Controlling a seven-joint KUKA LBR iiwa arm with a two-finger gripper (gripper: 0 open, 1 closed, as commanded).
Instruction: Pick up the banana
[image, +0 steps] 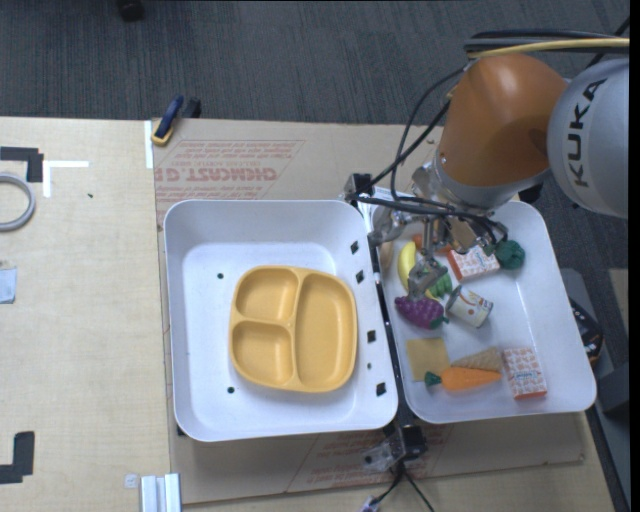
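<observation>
Where the right bin's (560, 330) near end holds a carrot (468, 379), cracker box (524, 372) and purple grapes (420, 311), the banana (407, 264) lies beyond them by the left wall, long axis near-to-far. Just right of it is the gripper (428, 272), seemingly parted, holding nothing. Left bin (190, 330) bears a yellow divided plate (295, 328). Beyond: cardboard sheet (230, 165), dark carpet.

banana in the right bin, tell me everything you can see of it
The banana is a small yellow toy, smooth and plastic-looking, lying in the right bin near its left wall. Its upper end is hidden under the gripper, which hangs right beside it. Purple grapes lie just below it. Whether the jaws touch it cannot be told.
</observation>
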